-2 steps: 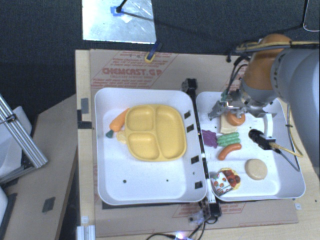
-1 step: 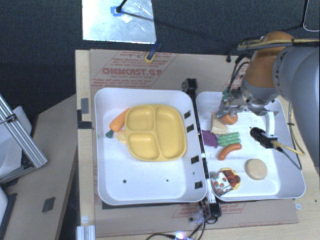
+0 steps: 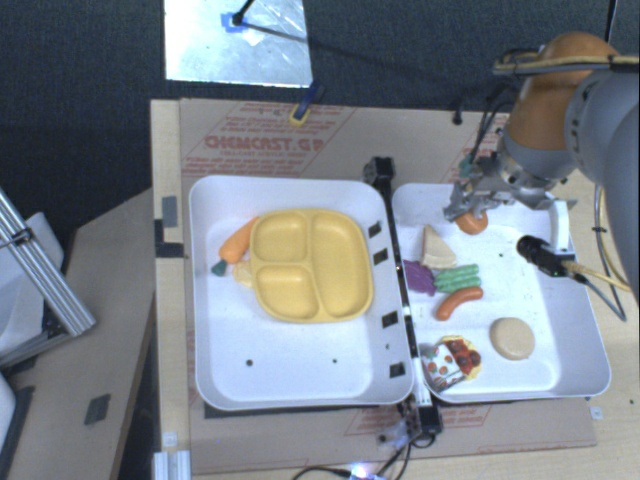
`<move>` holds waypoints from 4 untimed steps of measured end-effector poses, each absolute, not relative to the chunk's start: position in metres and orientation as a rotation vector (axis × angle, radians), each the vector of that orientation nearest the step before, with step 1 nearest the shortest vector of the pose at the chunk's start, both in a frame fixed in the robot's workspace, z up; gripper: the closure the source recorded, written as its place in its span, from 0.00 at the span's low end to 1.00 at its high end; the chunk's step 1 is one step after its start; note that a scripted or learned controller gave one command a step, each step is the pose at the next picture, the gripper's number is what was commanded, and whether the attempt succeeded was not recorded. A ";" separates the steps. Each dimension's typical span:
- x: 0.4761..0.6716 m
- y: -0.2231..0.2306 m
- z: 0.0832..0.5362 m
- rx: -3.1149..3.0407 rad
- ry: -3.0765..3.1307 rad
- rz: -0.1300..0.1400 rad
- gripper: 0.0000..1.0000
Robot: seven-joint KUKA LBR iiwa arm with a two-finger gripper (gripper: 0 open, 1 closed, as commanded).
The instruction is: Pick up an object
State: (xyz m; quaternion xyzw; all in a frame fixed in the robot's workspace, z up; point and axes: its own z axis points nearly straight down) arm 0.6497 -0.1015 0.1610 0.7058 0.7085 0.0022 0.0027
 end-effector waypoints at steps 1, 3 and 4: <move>0.654 -0.104 0.206 2.212 2.223 0.007 1.00; 0.617 -0.063 0.235 2.213 2.231 0.002 1.00; 0.586 -0.033 0.230 2.214 2.230 0.000 1.00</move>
